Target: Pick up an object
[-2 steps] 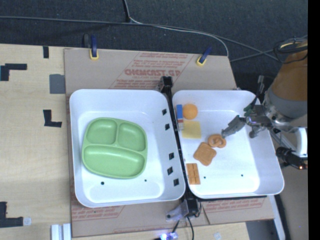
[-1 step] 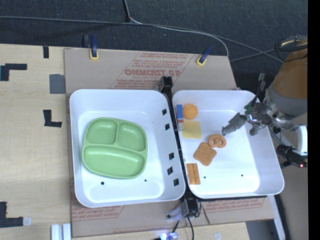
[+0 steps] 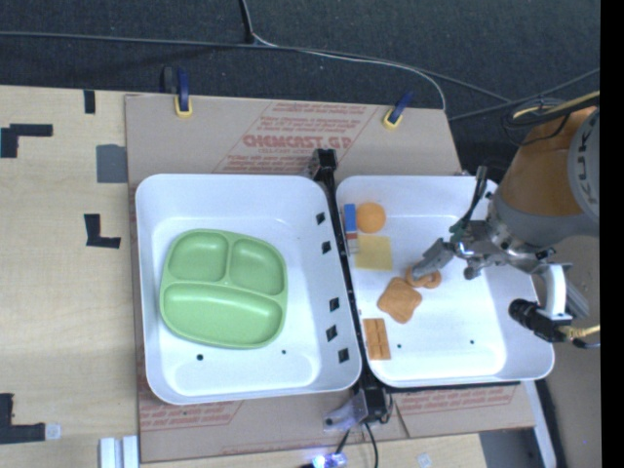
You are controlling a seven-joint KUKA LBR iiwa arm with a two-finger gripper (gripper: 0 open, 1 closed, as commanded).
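Note:
The right bin (image 3: 487, 359) holds several small items: an orange ball (image 3: 370, 216), a pale yellow block (image 3: 373, 253), a small blue piece (image 3: 349, 220), a tan bread-like chunk (image 3: 399, 301), a brown striped bar (image 3: 376, 338) and a small brown-orange piece (image 3: 428, 280). My gripper (image 3: 429, 265) reaches in from the right and is low over the middle of this bin. Its tip is right at the small brown-orange piece, just up and right of the tan chunk.
The left bin (image 3: 156, 203) holds a green divided plate (image 3: 224, 289). A black divider with clips (image 3: 336, 261) runs between the bins. The arm's grey and orange body (image 3: 546, 203) hangs over the right bin's right side. Cables lie across the dark floor behind.

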